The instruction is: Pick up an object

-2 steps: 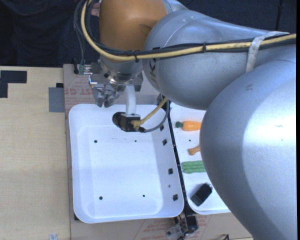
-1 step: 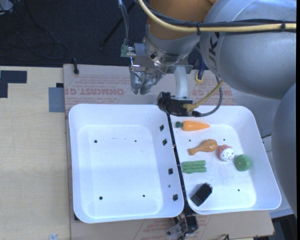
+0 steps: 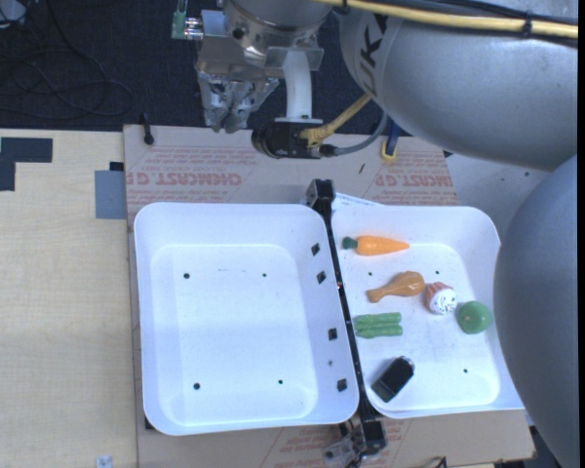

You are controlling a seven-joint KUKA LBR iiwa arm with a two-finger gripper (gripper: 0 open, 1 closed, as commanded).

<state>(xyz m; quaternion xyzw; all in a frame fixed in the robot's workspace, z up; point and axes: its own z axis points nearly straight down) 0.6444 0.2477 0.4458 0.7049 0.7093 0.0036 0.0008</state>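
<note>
While nothing is in the gripper's grasp, all 5 pickable things sit in the right bin [image 3: 487,224]: a toy carrot [image 3: 378,246] lies near the far edge with its green end pointing toward the divider, a tan drumstick-looking piece [image 3: 397,286] is around the middle, and just beside it toward the right wall there's a small white and red round thing [image 3: 440,298], with a green ball [image 3: 473,317] right next to that, close to the right rim. A green bean pod [image 3: 378,326] lies flat a bit nearer the front, not far from the divider, and a black rectangular block [image 3: 393,378] sits tilted near the front-left corner of that bin. The left bin [image 3: 156,261] is beside it, the 2 joined along a black clip strip [image 3: 333,300]. Both bins rest on a cardboard sheet [image 3: 195,174] on the pale wooden bench [image 3: 49,300]. The gripper [image 3: 232,105] hangs up beyond the far edge of the left bin, well apart from every object, pointing down over the dark floor area; honestly I cannot tell whether it's spread or closed, it's too murky there. The big grey arm [image 3: 468,76] fills the upper right, with a yellow cable [image 3: 419,13] running across it.
</note>
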